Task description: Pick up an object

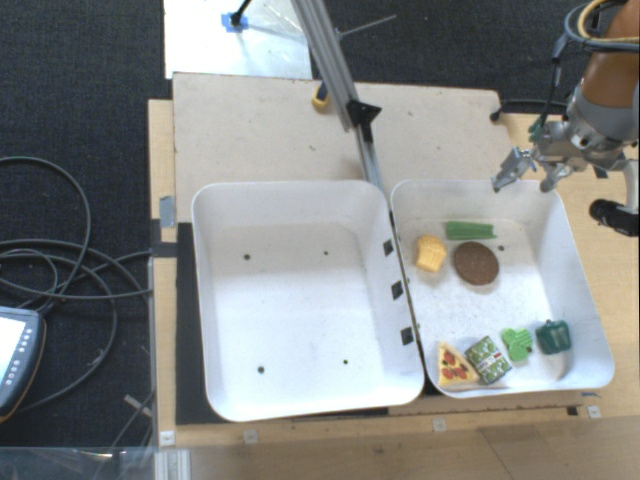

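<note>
The right bin holds several small toys. A yellow chunk, a green bar and a brown disc lie near its far side. Along its near edge sit a pizza slice, a green carton, a light green piece and a dark green pepper. My gripper hangs over the bin's far right rim, beyond the green bar. It is open, with nothing between the fingers.
The left bin lies beside the right one. A slanted metal pole crosses the bench down to the gap between the bins. Cables and a tablet lie on the floor at the left.
</note>
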Controlling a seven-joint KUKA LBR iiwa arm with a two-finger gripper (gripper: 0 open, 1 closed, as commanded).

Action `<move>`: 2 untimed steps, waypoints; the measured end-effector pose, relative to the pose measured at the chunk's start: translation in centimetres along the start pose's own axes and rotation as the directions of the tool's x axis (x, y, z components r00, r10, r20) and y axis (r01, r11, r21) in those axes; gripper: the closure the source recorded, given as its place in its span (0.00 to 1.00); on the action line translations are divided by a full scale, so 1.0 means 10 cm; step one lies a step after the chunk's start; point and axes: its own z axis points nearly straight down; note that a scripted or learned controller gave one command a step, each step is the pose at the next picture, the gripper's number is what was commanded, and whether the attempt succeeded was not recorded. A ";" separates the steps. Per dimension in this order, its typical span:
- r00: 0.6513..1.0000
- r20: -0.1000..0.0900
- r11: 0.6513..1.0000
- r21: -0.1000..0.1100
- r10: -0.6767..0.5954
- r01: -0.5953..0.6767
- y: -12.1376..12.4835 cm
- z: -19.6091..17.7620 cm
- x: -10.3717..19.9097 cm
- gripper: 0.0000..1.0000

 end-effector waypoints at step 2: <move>1.000 0.000 1.000 0.000 0.002 -0.002 -0.04 1.12 -0.04 0.00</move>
